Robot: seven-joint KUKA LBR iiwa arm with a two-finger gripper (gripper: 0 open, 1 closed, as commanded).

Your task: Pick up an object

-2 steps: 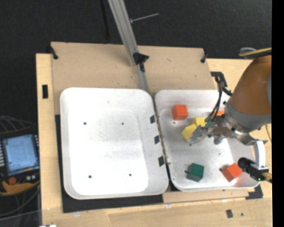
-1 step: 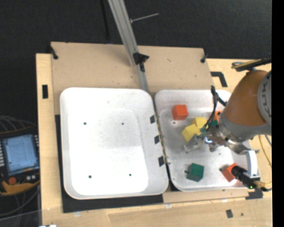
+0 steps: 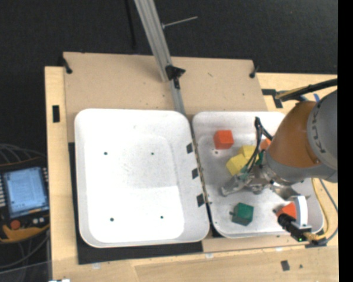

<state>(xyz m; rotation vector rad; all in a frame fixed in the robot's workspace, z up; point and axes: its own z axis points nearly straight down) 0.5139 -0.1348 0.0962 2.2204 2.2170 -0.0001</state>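
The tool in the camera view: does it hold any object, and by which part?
It cannot be told. The tool is low in the right bin, beside the yellow block; nothing is visibly between its fingers.

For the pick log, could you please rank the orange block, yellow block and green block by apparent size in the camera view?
1. Yellow block, though the arm partly covers it.
2. Green block and orange block look about alike, so I would not rank them.

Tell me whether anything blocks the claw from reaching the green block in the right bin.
Nothing visible stands between them. The claw sits low in the right bin, and the green block lies just in front of it on bare bin floor. The yellow block and orange block lie behind the claw.
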